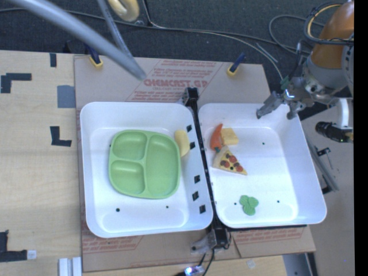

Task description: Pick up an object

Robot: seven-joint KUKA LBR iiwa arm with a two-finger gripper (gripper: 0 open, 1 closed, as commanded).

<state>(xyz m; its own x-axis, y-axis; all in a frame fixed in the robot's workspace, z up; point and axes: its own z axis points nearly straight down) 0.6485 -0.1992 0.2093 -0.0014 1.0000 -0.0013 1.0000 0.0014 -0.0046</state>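
Note:
My gripper point(278, 109) hangs over the far right rim of the right bin point(299, 154), fingers spread open with nothing between them. In that bin lie a pizza slice point(229, 163), a yellow cheese wedge point(229, 136) and an orange carrot point(216, 136), clustered near the bin's left wall, well to the left of the gripper. A small green broccoli piece point(249, 204) sits toward the front. The left bin point(95, 154) holds a green divided plate point(144, 164) and a pale yellow piece point(181, 142) at the plate's right edge.
A black divider point(198, 154) separates the two bins. Cables point(270, 45) trail across the dark floor behind the bench. A grey pole point(69, 22) slants across the top left. Two yellow clamps point(233, 69) hold the cardboard at the back.

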